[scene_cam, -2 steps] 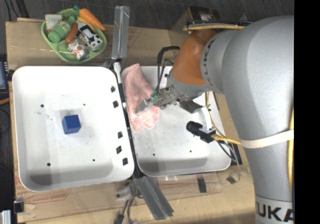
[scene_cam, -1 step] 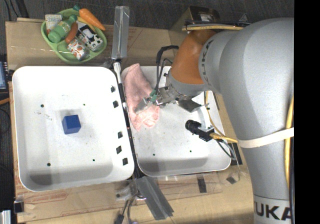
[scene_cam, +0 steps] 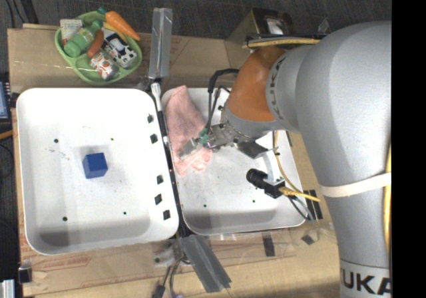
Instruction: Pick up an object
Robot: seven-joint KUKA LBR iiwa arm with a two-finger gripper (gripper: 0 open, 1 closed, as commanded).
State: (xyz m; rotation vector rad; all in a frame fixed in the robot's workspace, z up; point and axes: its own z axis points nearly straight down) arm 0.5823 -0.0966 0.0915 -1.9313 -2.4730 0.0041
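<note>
A pink cloth (scene_cam: 181,122) lies crumpled along the left wall of the right bin (scene_cam: 226,220). My gripper (scene_cam: 204,141) is low over the cloth's lower right part, and the arm's orange band and grey wrist cover the bin's upper right. A blue cube (scene_cam: 95,165) rests alone on the floor of the left bin (scene_cam: 40,210), left of its middle and far from the gripper.
A green bowl (scene_cam: 98,47) of toy food, a carrot among it, stands behind the left bin. A black fitting with a yellow cable (scene_cam: 266,183) hangs over the right bin's floor. The big grey arm body fills the right side.
</note>
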